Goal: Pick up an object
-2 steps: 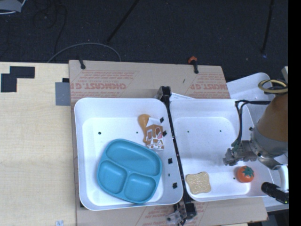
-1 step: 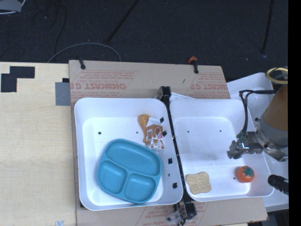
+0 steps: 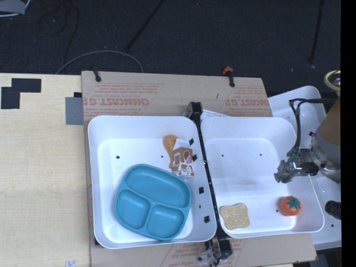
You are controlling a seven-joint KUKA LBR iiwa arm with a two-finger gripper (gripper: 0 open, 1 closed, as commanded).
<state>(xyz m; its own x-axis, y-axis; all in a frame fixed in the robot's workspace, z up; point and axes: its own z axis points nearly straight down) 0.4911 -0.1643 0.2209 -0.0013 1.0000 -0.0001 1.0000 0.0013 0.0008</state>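
The tool [image 3: 285,172] hangs over the right-hand part of the right bin [image 3: 253,128], just above and left of the small orange tomato-like toy [image 3: 290,205] lying near that bin's front right corner; whether the tool is open or closed cannot be told. The toy is roundish with no clear long axis, its green top facing up. A tan cracker-shaped piece [image 3: 235,216] lies at the front left corner, while the left bin [image 3: 105,132] holds a blue divided plate [image 3: 153,202] and a brown-and-white toy [image 3: 181,159].
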